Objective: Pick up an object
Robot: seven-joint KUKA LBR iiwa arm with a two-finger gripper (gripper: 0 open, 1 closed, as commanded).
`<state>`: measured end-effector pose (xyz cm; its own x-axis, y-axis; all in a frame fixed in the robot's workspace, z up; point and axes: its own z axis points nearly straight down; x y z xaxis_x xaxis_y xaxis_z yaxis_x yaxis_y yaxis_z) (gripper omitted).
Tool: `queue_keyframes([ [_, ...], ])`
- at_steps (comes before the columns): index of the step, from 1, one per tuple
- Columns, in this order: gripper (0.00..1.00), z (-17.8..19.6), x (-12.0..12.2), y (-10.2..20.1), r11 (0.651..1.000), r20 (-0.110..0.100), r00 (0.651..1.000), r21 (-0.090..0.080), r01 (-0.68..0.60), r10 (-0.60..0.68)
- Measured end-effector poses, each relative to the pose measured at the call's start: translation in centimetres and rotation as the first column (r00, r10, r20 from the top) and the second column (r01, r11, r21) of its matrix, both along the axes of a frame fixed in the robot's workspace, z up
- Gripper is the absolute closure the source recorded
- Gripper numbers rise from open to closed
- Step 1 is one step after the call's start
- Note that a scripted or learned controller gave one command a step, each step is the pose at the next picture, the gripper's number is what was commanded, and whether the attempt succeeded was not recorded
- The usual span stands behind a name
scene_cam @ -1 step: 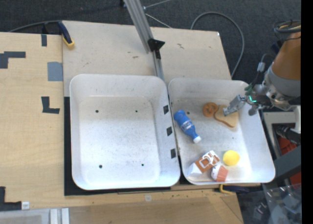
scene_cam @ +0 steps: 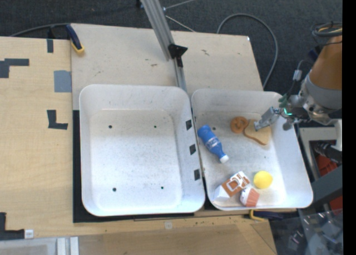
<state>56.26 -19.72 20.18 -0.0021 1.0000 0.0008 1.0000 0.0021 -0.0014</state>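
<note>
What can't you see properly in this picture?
- Gripper: too small and blurry in the camera view to tell what its fingers are doing.
- Tan slice: its top edge is covered by the gripper.
- Carton: the print is too small to read.
- Arm: cut off by the right side.

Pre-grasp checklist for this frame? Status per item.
1. Gripper over right bin: ok.
2. Target under it, tan slice at the tip: ok.
3. Slice between fingers: cannot tell.
4. Neighbour clearance, brown piece lies close beside the slice: not ok.
5. Blue bottle, yellow ball, carton well apart from the gripper: ok.
</note>
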Motion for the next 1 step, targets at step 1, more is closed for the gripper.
queue_keyframes([
  [1, 0.00, -4.65, 0.06, 0.77, 1.000, -0.004, 1.000, 0.000, 0.001, -0.001],
])
